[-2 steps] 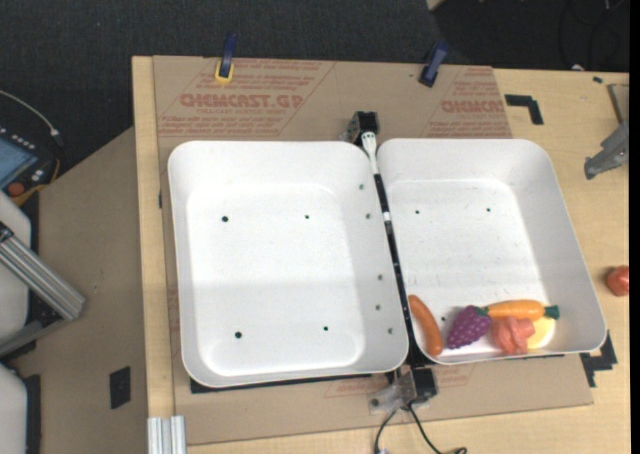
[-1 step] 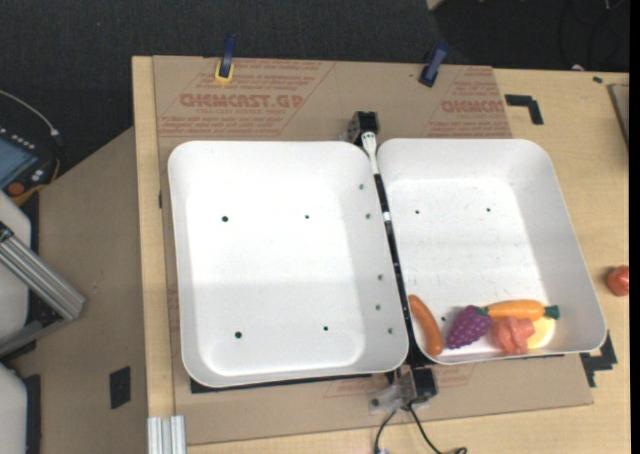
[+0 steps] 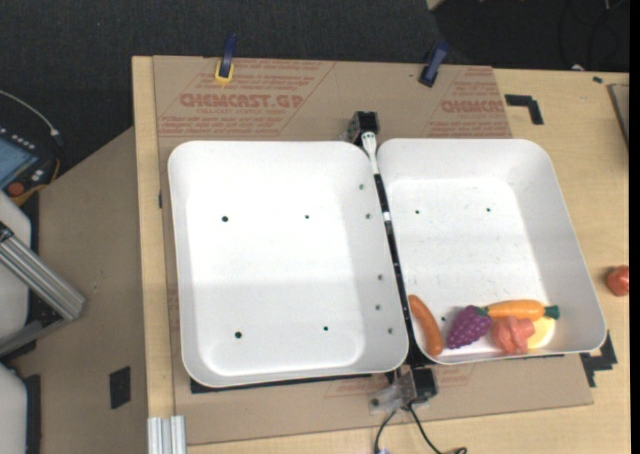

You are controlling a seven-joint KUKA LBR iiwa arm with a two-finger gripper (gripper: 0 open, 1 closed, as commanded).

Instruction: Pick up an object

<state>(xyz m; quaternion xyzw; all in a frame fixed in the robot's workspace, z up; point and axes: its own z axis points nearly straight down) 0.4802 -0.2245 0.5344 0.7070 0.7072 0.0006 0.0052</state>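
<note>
- Camera view looks down on two white bins side by side on a brown cardboard sheet (image 3: 300,92) with red printing, which lies on a pale wooden bench (image 3: 100,232).
- The left bin (image 3: 200,242) shows its white floor with a few small dark dots.
- The right bin (image 3: 470,182) holds a small cluster of toy foods, all gathered along its near edge toward the bottom of the view.
- At the left of the cluster, an orange-red sausage-shaped piece (image 3: 425,325) lies slanted, close to the bin's inner wall.
- Just beside it sits a purple bunch of grapes (image 3: 467,326).
- An orange carrot (image 3: 518,309) with a green end lies across the top of the cluster, its green tip pointing right.
- Below the carrot is a red piece (image 3: 509,336), touching a pale yellow piece (image 3: 542,334) at the right; what these two are is hard to tell.
- A small red object (image 3: 618,281) sits on the bench outside the right bin, near the view's right edge.
- Two blue clamps (image 3: 228,54) grip the cardboard's far edge.
- A dark strip (image 3: 384,227) runs between the bins.
</note>
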